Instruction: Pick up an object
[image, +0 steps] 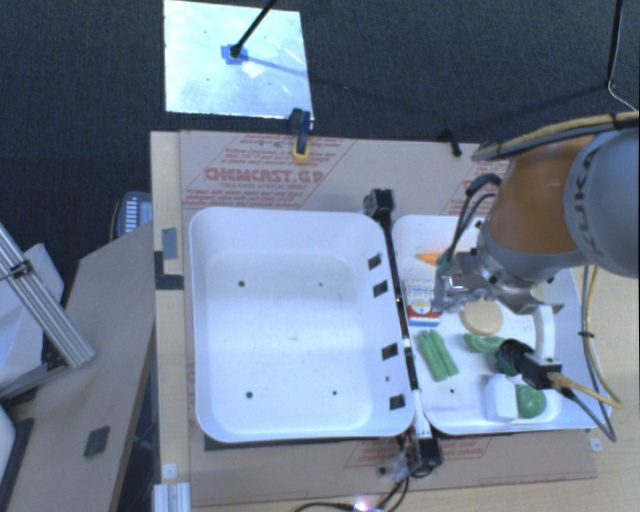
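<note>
My claw (462, 288) hangs over the right bin (570, 420); I cannot tell if it is wide or narrow. At its five o'clock lies a green block (437, 353).

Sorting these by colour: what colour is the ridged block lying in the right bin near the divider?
Green. The ridged block shows best in the camera view.

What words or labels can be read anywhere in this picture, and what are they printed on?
"CHEMCAST GP": large red letters on the brown protective sheet behind the bins; the smaller red lines around it are too blurred to read.
"KUKA": partly visible on the grey arm at the right edge.
Small card in the right bin: red and blue print, too small to read.
</note>
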